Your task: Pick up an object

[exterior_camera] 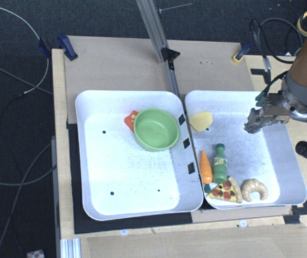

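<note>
The croissant (254, 189) sits in the right bin's (282, 144) near corner. The gripper (252, 124) hangs above toward the far edge; jaws unclear.

The bench (142, 63) is viewed from one fixed camera set high above, angled down, with both bins, left (88, 160) and right (282, 155), framed whole.
</note>
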You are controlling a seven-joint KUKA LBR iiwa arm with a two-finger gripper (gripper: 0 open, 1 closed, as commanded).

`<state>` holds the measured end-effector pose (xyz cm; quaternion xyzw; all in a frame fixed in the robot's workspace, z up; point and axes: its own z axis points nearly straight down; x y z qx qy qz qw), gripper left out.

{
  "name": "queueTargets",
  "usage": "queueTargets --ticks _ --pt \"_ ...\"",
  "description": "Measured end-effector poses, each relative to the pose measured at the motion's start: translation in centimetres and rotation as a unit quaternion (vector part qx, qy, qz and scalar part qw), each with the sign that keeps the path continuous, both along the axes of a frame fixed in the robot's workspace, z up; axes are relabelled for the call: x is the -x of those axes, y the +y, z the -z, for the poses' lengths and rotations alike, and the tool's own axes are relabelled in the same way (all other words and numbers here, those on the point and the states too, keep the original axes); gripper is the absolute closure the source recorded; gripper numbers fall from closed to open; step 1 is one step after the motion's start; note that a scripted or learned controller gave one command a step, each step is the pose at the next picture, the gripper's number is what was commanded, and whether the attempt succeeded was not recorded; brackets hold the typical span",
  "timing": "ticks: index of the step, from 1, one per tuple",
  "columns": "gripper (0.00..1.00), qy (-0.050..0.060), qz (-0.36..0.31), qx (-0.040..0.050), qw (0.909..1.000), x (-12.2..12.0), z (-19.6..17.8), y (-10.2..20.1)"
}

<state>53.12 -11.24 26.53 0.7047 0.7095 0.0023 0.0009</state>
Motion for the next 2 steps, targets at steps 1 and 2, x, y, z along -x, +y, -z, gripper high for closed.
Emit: queueTargets --ticks 1,2 --pt "1.00 0.001 0.000 -0.0001 1.0000 -1.2 -0.1 5.1" --pt "1.00 0.001 0.001 -0.0001 1.0000 -3.3 -0.4 9.5"
